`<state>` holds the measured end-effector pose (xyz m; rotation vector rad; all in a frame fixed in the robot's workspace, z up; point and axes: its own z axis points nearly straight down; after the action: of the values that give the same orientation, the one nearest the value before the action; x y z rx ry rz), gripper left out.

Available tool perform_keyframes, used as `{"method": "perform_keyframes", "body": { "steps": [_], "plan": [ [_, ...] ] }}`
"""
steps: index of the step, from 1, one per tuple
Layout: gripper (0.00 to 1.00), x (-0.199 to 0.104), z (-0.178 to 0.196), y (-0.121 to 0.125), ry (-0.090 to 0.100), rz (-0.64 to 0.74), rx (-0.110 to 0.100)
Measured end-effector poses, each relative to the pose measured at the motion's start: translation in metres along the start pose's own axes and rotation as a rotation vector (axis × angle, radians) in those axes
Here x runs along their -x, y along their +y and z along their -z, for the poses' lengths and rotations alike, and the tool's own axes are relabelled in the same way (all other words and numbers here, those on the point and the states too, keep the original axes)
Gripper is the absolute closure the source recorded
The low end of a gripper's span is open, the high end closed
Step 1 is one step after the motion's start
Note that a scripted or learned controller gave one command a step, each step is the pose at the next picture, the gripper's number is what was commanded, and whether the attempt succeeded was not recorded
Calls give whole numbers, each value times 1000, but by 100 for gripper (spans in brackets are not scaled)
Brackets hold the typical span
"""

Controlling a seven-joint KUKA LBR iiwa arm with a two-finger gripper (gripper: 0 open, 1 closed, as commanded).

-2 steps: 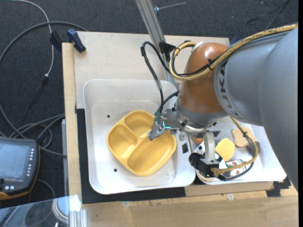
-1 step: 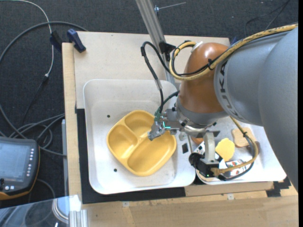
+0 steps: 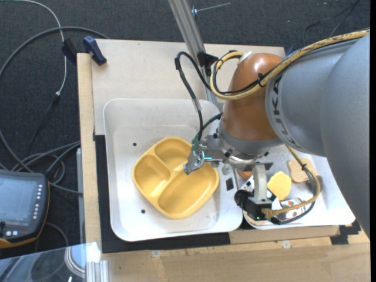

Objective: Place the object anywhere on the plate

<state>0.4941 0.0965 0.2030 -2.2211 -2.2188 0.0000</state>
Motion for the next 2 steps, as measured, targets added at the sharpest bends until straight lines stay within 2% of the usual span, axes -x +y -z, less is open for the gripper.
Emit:
{"method": "perform_keyframes", "body": {
  "steps": [2],
  "plan": [
    [0, 0, 0, 0, 0, 0, 0]
  ]
}}
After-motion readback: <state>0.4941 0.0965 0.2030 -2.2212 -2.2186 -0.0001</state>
